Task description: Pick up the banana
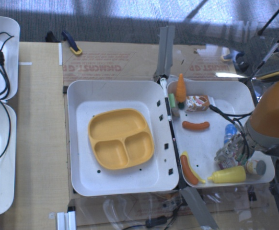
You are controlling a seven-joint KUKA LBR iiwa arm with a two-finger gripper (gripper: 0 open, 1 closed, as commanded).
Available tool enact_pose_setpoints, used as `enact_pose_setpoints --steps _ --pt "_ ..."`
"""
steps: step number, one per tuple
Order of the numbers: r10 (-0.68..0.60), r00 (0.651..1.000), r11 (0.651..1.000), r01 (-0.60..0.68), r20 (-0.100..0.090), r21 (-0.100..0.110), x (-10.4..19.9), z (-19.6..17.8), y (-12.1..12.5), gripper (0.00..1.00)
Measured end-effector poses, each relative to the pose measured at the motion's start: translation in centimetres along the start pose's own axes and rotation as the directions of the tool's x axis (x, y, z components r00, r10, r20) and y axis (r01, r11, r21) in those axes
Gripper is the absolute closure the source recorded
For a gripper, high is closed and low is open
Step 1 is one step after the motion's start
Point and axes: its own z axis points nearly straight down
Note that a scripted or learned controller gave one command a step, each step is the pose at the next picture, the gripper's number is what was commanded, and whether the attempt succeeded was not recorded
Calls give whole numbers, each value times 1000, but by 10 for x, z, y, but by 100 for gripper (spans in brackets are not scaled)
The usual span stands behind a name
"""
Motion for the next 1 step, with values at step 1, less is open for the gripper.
enact_pose_setpoints --steps 1 --pt "-1 1000 1000 1 0 0 0 0 0 0"
